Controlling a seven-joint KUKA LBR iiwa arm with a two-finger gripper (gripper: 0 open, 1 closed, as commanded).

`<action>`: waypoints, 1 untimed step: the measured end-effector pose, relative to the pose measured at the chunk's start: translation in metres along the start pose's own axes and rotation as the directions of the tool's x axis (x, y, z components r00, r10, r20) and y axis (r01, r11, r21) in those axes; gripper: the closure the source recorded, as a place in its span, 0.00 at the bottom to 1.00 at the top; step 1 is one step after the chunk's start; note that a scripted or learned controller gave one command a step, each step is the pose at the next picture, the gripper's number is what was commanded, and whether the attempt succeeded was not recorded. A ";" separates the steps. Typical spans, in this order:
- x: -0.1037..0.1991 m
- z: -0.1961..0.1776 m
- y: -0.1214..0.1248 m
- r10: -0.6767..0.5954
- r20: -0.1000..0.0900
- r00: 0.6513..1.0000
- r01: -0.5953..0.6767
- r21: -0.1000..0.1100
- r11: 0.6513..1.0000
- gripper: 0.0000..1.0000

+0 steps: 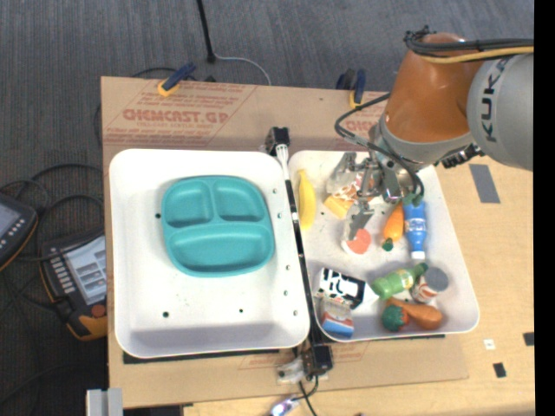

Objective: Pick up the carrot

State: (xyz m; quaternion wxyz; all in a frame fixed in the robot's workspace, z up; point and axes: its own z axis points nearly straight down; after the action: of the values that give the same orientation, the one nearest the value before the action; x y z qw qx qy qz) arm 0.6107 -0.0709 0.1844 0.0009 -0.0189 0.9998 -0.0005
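Hand point(375, 189): hanging low over the upper part of the right bin point(460, 271), metal fingers pointing down; whether they are open or closed cannot be told. Nothing is showing between them.

Carrot point(395, 224): lying in the right bin just beside the hand, orange body with a green tip toward the near side, touching the blue bottle point(416, 226) on its right.

Right bin, other contents: a yellow banana point(306, 198) lying along the left wall; a green bottle point(395, 282); a black-and-white item point(340, 286) sitting near the front.

Left bin point(130, 258): holding a teal divided tray point(217, 224).

Both bins are sitting side by side on the cardboard-covered counter point(494, 336)
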 end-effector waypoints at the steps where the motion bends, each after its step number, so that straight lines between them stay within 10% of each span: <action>1: 0.028 0.063 -0.058 -0.244 -0.001 0.970 0.244 -0.001 0.970 0.00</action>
State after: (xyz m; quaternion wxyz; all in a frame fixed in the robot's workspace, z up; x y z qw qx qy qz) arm 0.5852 -0.1304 0.1211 0.0003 -0.1417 0.9899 -0.0003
